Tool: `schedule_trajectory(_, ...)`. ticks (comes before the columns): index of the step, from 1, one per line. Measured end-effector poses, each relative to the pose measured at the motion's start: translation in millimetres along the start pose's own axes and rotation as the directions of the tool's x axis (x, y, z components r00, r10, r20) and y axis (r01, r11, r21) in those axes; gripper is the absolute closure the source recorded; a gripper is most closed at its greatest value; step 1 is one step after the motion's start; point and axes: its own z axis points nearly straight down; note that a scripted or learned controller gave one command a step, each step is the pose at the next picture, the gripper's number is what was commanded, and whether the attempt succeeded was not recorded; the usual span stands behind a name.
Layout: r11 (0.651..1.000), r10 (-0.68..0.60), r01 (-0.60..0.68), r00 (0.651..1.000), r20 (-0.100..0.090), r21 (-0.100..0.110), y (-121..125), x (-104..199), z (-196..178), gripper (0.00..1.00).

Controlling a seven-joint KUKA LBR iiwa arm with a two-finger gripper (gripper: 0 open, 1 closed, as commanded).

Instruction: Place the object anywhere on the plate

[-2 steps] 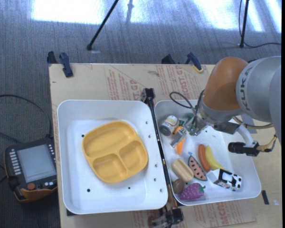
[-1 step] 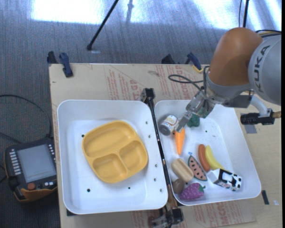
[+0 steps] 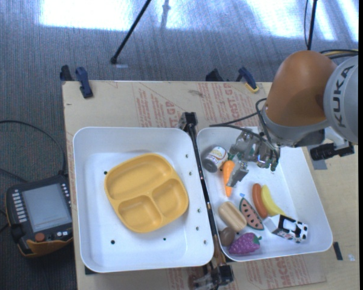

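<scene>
we look from one fixed camera set above the surface (image 3: pixel 139 101), facing down at a slant rather than straight down. we sit far enough back that both white bins fit whole: the left bin (image 3: pixel 91 162) with the yellow plate (image 3: pixel 146 192) lies at centre-left, the right bin (image 3: pixel 308 186) at centre-right. the far edge of the surface, with its clamps (image 3: pixel 83 80), lies toward the top, and beyond it we see carpeted floor (image 3: pixel 36 53) and tripod legs (image 3: pixel 136 26). the arm (image 3: pixel 302 95) enters from the right, looming large because it rises nearer our lens. a teach pendant (image 3: pixel 41 216) lies on the floor at left.
</scene>
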Motion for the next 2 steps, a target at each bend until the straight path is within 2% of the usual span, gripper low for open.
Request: schedule_trajectory(2,1.0,0.004,-0.004,1.0,0.0,0.0,-0.7,-0.3,-0.1,0.0)
